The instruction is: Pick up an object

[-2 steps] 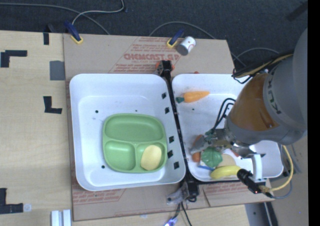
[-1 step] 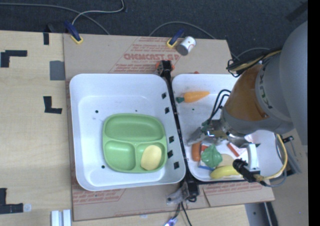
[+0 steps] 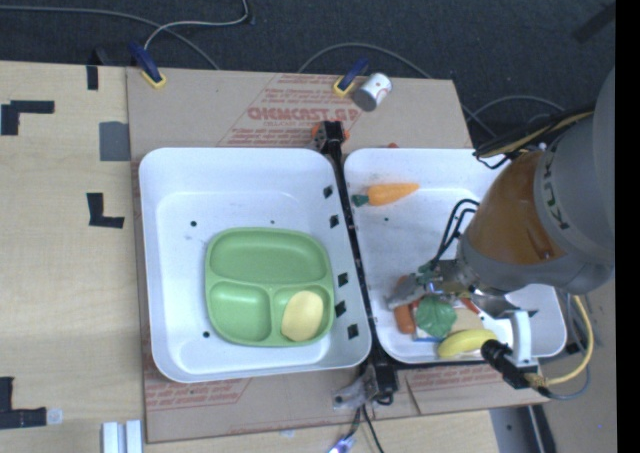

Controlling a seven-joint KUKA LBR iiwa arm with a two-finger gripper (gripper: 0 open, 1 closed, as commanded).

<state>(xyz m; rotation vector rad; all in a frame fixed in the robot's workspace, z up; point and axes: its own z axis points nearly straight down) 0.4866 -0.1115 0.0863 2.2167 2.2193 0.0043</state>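
Reaching in from the right, the arm [image 3: 560,211] covers a big chunk of the right bin [image 3: 400,166], so its far side and most of its floor under the wrist are just hidden. The gripper [image 3: 440,286] sits low over a cluttered pile near the front of that bin, and honestly it's impossible to tell how it's set or whether it has hold of anything, since the arm's bulk and the dark cables are in the way. The pile itself is hard to read: a green lumpy thing [image 3: 435,318], a small red-orange piece [image 3: 404,318] beside it, and a banana [image 3: 462,343] at the front edge, with something greyish [image 3: 405,288] half tucked under the gripper. An orange carrot [image 3: 392,194] lies well apart from all that, near the back by the divider. Over in the left bin [image 3: 170,201] there's a green divided plate [image 3: 265,281] with a yellow lemon-looking object [image 3: 303,315] in its front right compartment.
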